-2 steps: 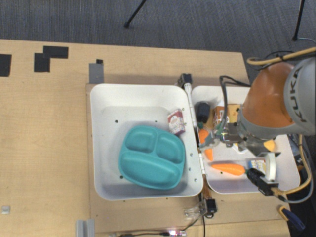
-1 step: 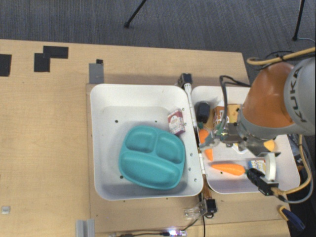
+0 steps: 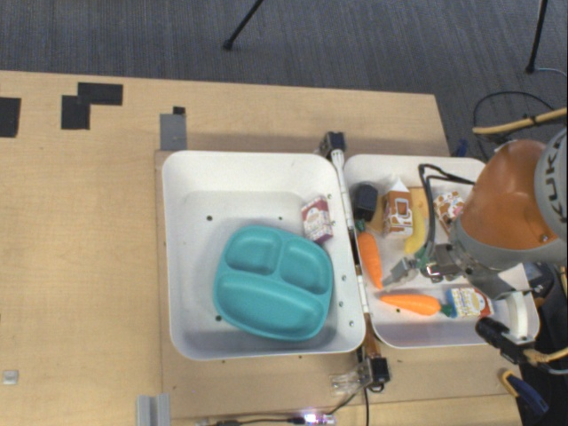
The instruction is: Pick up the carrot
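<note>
Two carrots lie in the right bin (image 3: 383, 334): one carrot (image 3: 369, 259) against its left wall, the other carrot (image 3: 411, 304) near its front wall. We see the gripper (image 3: 410, 268) spread between them, pinching nothing; the pick remains undone.

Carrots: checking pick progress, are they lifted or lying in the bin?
Lying: both carrots rest on the right bin's floor.

Arm (image 3: 519, 211) cut by right edge, hiding right bin's (image 3: 390, 337) far side
</note>
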{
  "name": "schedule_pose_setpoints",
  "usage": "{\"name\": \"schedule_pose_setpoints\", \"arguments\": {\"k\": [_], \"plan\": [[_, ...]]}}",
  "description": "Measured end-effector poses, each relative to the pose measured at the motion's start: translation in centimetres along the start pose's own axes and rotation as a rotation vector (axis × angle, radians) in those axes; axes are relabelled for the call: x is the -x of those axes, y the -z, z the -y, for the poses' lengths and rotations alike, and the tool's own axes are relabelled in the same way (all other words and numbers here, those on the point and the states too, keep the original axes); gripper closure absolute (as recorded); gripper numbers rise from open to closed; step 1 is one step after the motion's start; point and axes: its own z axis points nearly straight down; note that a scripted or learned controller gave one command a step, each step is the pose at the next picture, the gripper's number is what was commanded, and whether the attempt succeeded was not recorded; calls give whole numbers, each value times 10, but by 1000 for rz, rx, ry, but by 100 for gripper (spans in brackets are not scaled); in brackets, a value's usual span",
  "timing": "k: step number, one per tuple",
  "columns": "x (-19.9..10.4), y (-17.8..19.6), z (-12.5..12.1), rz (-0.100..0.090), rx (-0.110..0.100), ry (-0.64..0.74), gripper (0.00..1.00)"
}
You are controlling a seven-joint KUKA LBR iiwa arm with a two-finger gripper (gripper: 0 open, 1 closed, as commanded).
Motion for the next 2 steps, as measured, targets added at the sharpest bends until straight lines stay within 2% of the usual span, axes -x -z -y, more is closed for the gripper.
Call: {"name": "schedule_pose_setpoints", "arguments": {"k": [1,2], "plan": [[11,-48,0,1,4,507,0],[11,-36,-3,3,11,508,100]]}}
